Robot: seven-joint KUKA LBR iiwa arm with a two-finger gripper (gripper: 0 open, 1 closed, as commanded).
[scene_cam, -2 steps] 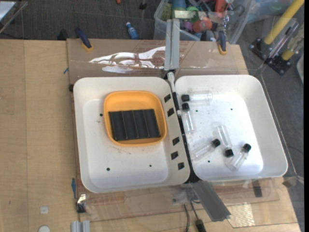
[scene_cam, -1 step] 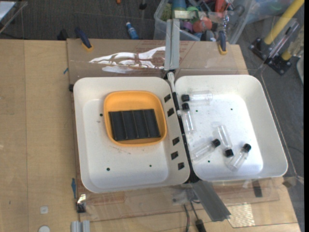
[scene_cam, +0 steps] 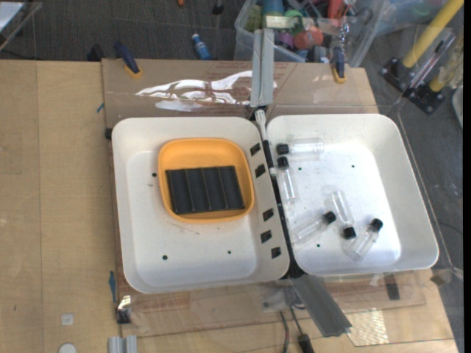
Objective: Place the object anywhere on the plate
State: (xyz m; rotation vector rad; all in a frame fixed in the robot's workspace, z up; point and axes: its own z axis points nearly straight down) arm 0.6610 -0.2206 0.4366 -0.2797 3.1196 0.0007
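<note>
Two shallow white bins sit side by side on a tan wooden bench (scene_cam: 44, 197), with a crate of bright clutter (scene_cam: 316, 9) behind on the grey floor. Inside the left bin (scene_cam: 140, 271) an orange plate (scene_cam: 171, 155) carries a ridged black block (scene_cam: 204, 190). Across the right bin (scene_cam: 412, 197) lie several clear black-capped vials (scene_cam: 335, 223).

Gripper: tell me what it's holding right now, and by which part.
Nothing can be called held. The clear vials lie loose in the right bin, and the orange plate in the left bin carries a black ridged block.
</note>
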